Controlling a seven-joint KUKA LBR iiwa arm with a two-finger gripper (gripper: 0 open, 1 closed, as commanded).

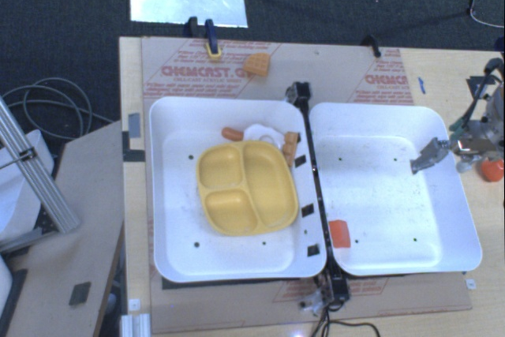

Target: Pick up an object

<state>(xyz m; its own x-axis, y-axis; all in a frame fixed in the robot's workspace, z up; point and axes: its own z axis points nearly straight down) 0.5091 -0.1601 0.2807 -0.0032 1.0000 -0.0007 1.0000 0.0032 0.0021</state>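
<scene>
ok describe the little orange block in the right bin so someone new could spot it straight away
Start at the right white bin, on the gripper side. Follow its left wall toward the near corner: the orange block lies flat there, alone. It is a squarish red-orange piece, brighter than the tan bits beside the yellow tray next door.

We look down from single fixed camera above table, slightly slanted, mid-distance; both white bins fit in frame, arm side on our right.

claw over right bin — yellow tray in left bin
</scene>
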